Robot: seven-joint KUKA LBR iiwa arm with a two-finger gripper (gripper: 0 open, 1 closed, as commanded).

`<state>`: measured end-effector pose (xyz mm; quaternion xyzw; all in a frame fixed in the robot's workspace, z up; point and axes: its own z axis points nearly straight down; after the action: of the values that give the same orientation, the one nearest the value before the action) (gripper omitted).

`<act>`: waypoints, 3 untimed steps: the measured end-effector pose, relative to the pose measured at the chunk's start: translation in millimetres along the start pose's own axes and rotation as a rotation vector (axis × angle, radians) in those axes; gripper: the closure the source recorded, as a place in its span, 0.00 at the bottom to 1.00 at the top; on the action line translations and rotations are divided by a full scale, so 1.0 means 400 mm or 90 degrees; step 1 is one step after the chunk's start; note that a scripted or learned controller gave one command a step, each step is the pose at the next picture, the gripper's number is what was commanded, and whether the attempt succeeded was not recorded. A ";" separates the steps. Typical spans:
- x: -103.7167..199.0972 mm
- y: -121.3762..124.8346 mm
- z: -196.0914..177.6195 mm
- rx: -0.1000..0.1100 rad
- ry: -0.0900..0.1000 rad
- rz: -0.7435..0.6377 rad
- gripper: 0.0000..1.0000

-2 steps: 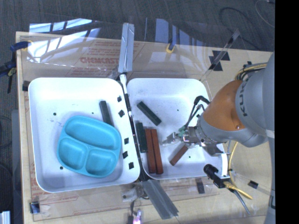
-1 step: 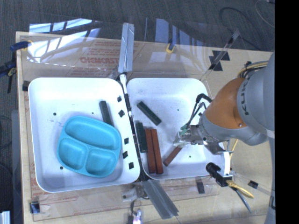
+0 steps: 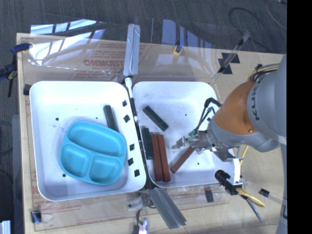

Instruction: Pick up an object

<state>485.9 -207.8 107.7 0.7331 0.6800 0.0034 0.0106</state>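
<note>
The likeliest target is a brown stick (image 3: 180, 160), a slim wooden-looking bar lying at a slant on the floor of the right bin (image 3: 195, 90), upper end toward the arm, lower end pointing at the bin's front-left. Its upper end sits right under the gripper (image 3: 189, 141), w/ the metal fingertips touching or v. close to it. Whether the bar is actually between the fingers can't be told; the wrist hardware covers that spot, and the fingers' state, spread or clenched, can't be read either.

Progress, as a judgement: approach looks done, grasp unconfirmed, lift not yet done. The stick appears flat on the bin floor, no gap or shadow under it to suggest it's off the surface. Left to do: close on it (if not already), raise it clear, check it comes up w/ the gripper.

Just left of the stick's lower end, two reddish-brown blocks (image 3: 161, 157) lie side by side along the bin's left wall, w/ a dark green bar (image 3: 146, 143) beside them against the divider. Another dark bar (image 3: 155, 118) lies tilted further back, well apart from the gripper.

The left bin (image 3: 44, 96) holds a blue divided tray (image 3: 92, 152) and one more dark bar (image 3: 110, 118) just behind it. The arm (image 3: 253, 116), grey w/ orange band, reaches in from the right.
</note>
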 end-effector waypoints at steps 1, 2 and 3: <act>0.001 0.004 -0.020 0.001 0.000 -0.004 1.00; 0.001 0.004 -0.020 0.001 0.000 -0.004 0.00; 0.029 0.164 0.049 0.016 0.007 -0.004 0.00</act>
<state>552.7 -201.3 89.2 0.7312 0.6821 -0.0011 -0.0025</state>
